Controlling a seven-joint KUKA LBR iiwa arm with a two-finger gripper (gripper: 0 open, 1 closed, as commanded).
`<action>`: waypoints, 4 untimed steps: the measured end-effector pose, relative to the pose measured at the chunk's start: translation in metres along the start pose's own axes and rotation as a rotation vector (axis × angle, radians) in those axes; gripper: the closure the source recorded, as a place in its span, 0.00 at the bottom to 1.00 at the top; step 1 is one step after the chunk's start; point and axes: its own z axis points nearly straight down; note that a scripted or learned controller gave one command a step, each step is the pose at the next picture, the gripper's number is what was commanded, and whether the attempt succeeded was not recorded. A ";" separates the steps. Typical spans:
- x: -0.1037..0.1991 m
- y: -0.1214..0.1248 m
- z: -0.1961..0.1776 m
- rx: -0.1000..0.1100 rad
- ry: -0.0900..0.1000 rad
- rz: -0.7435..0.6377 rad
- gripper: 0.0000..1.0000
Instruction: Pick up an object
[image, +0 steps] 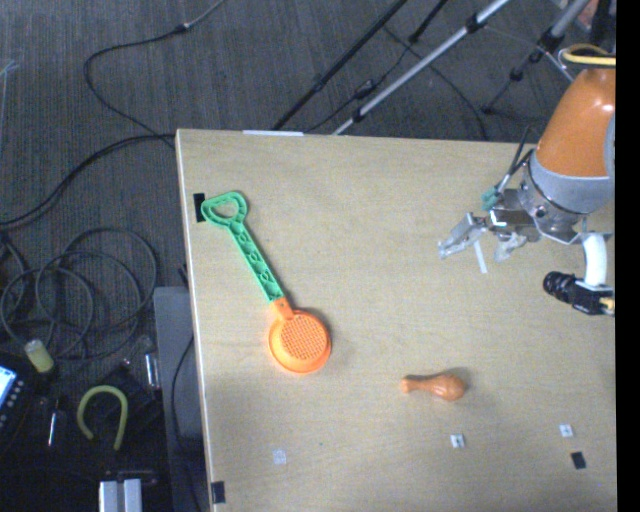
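matt tan bench top (400, 200), prob. wood; glossy plastic strainer (270, 290) w/ mesh head; smooth orange drumstick (436, 385)

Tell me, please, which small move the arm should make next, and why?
Probably lower the gripper toward the small orange object, moving down the view. The gripper hangs above bare bench with nothing between its fingers, and that object lies nearer to it than the green-handled strainer.

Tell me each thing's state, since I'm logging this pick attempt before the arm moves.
Green-handled plastic strainer with an orange round head: lying flat on the bench, untouched.
Small orange pear-shaped toy: lying on its side, untouched.
Two-finger metal gripper: fingers spread, holding nothing, apart from both items.
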 end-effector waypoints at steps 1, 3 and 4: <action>-0.019 0.058 0.084 -0.001 -0.005 -0.082 0.00; -0.039 0.078 0.139 -0.006 -0.005 -0.507 1.00; -0.002 0.077 0.053 -0.006 -0.001 -0.532 1.00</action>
